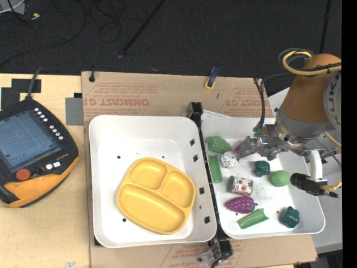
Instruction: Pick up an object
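Nearest the camera, the front rim of the two white bins (150, 240) sits on my desk. Over the right bin (312, 219), my tool (254, 147) hangs low by a small white ball (228, 160) and a green lump (218, 144); whether its tips are parted or holding anything I cannot tell, since they blur together. Scattered below are a can (240, 185), purple grapes (240, 205) and a green ball (280, 178), with bare floor between them. My arm's wrist (309, 102) is cut off at the right. A yellow divided tray (155, 194) lies in the left bin.
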Available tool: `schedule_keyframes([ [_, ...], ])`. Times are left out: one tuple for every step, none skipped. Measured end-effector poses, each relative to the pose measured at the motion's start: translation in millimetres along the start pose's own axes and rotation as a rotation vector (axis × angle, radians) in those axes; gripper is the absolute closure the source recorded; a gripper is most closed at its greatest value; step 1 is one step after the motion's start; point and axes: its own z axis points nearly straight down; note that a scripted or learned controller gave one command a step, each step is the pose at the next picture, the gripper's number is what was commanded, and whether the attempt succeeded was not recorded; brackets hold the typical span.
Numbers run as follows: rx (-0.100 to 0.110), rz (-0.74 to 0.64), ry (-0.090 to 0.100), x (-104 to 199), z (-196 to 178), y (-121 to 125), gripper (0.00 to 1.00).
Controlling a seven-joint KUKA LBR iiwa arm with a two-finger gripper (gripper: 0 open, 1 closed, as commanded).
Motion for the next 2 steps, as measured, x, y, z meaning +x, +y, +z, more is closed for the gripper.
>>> schedule_keyframes([
  [-0.023,-0.001,-0.003,-30.2,77.0,-52.4,0.0],
  [-0.001,-0.006,0.002,68.8,-0.3,-97.4,0.0],
])
